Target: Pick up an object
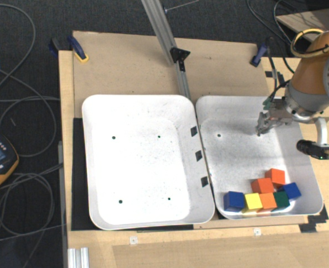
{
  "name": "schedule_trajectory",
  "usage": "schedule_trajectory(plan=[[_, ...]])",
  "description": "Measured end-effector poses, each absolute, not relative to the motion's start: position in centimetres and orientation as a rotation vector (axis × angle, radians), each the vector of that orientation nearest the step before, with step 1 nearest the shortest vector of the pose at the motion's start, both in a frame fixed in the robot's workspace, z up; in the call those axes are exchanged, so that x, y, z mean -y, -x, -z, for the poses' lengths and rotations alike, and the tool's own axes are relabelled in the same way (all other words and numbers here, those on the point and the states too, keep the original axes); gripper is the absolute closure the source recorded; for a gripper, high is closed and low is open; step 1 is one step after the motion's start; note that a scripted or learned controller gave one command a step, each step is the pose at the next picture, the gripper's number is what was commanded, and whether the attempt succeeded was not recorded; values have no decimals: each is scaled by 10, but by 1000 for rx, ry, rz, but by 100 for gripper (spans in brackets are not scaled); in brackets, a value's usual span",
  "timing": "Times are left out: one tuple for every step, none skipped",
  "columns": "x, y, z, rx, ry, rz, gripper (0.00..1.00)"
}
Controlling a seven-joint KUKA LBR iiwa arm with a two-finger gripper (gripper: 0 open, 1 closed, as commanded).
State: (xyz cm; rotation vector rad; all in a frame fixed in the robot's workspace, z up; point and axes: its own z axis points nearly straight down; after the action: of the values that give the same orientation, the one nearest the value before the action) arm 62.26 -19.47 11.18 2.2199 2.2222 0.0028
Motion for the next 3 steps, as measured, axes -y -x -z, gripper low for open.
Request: schedule_trajectory(plan=[[196, -631, -176, -2217, -2214, -7, 100], [196, -632, -242, -2217, -2213, -8, 100], [196, -634, -295, -2218, -2214, -7, 100]])
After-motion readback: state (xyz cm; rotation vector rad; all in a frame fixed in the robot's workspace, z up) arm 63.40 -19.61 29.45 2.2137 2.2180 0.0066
